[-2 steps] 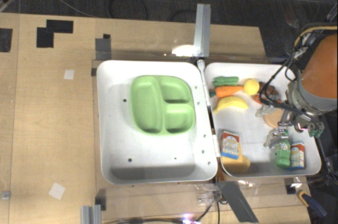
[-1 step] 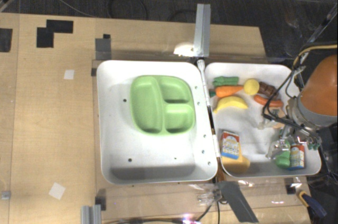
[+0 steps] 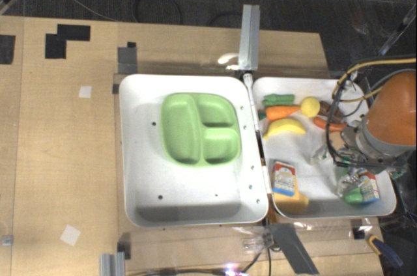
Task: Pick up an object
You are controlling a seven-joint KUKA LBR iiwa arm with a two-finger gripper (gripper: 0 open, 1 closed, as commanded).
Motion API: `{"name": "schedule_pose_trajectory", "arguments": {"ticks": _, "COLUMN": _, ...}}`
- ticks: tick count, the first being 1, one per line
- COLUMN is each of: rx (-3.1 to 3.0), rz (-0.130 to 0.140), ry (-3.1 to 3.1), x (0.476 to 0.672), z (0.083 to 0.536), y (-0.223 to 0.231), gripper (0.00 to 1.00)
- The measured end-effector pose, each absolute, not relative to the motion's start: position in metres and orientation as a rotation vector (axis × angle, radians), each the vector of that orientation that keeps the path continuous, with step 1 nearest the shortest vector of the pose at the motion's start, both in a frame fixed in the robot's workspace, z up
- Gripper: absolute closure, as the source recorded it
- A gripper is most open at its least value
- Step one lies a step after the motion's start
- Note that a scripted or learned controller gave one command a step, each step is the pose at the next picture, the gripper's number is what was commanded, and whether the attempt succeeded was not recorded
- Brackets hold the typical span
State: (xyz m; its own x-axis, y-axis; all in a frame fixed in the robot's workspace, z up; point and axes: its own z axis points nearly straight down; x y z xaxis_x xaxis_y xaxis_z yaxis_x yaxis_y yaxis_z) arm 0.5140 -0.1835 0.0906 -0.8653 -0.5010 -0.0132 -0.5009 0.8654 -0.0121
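The arm (image 3: 391,113) comes in from the right edge, its orange band showing as a big rounded dome over the right bin (image 3: 313,203), cables looping across its top. The wrist points steeply downward, and the gripper (image 3: 355,178) sits low over the bin's near right corner. It's right on top of a small green and white item (image 3: 359,192) lying there, touching or just above it, hard to separate the two. Whether the jaws are spread or pressed together, I cannot tell; the wrist body and cables cover them.

Over in the same bin, along the far side: a green vegetable (image 3: 279,99), a carrot (image 3: 282,113) just below it, a yellow banana (image 3: 284,127) nearer still, and a yellow lemon (image 3: 310,105) beside them. A second orange piece (image 3: 324,124) pokes out next to the arm. At the near left corner lies a small box with a red and white label (image 3: 285,178), resting on a yellow block (image 3: 292,201).

The left bin (image 3: 140,157) holds a green divided tray (image 3: 199,128), sitting flat toward the far side, well apart from the gripper
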Motion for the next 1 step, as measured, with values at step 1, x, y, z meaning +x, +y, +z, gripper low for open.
{"name": "schedule_pose_trajectory", "arguments": {"ticks": 1, "rx": -1.064, "rz": -0.016, "ry": 2.935, "x": 0.5134, "z": 0.0914, "y": -0.1186, "gripper": 0.0}}
